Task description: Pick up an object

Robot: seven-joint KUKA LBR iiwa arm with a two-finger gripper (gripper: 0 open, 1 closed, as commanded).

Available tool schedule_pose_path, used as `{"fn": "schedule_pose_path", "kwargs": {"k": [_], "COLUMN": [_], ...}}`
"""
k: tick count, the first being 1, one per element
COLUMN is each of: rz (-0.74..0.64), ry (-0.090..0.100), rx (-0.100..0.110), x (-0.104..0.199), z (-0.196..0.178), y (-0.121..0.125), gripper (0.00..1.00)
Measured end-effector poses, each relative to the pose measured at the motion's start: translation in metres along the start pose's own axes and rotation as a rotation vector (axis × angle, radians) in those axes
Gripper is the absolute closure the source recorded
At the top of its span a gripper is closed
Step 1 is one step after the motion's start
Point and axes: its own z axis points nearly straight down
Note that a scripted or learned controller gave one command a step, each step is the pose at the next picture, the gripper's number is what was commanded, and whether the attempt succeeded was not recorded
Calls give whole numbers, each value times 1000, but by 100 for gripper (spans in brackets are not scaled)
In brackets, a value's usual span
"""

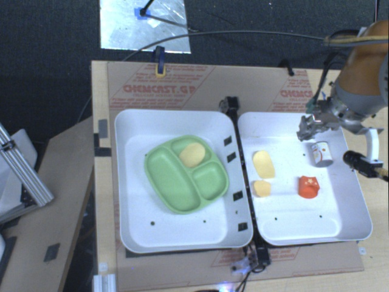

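Observation:
The right bin (292, 230) holds a pale yellow piece (263, 163), a smaller yellow-orange piece (262, 188), a red object (309, 187) and a small grey-and-white cylinder (321, 153). My gripper (308, 128) hovers over the bin's far right part, just up and left of the cylinder. I see nothing held in it. In the left bin (140, 224) lies a green divided plate (182, 175) with a yellow object (193, 154) in its upper compartment.
The arm's grey body and orange band (364, 59) enter from the upper right. A black part (361, 163) sticks out by the right bin's right wall. A black divider (238, 163) runs between the bins. Cardboard (182, 84) lies behind them.

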Motion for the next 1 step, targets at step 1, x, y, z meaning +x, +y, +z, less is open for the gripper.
{"fn": "schedule_pose_path", "kwargs": {"k": [1], "rz": [1], "ry": [-1], "rx": [-1], "x": [-8], "z": [-60], "y": [-3], "gripper": [100]}}
